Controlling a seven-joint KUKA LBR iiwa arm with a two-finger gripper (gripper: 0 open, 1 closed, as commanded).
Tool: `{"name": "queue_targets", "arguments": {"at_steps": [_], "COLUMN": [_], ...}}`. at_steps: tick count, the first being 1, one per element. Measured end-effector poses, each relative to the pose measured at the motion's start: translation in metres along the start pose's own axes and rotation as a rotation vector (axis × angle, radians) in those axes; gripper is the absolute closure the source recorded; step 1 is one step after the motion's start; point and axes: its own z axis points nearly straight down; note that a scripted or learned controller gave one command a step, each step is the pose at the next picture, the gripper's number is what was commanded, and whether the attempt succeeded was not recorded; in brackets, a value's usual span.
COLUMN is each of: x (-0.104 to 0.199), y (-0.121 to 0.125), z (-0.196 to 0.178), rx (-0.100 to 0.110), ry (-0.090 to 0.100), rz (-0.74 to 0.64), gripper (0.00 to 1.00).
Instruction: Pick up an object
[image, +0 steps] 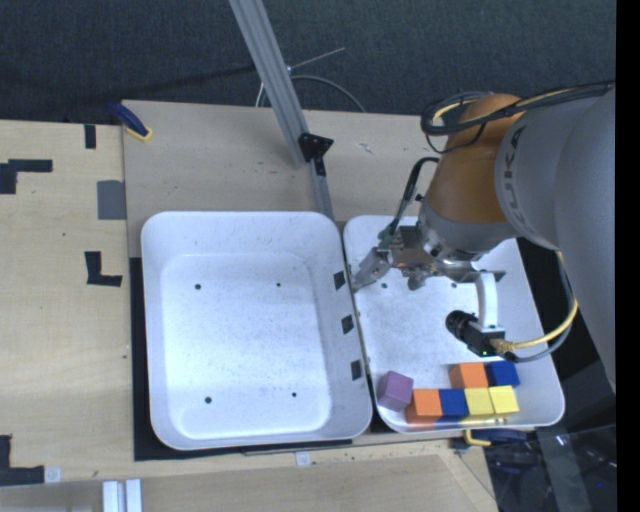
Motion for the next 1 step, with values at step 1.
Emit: {"name": "queue_targets", "arguments": {"at_steps": [1], "x": [0.0758], "y": [-0.0062], "z": [0.0050], "rx": [0.008], "ry": [0.001], "rz": [-0.001], "gripper": [0.00]}}
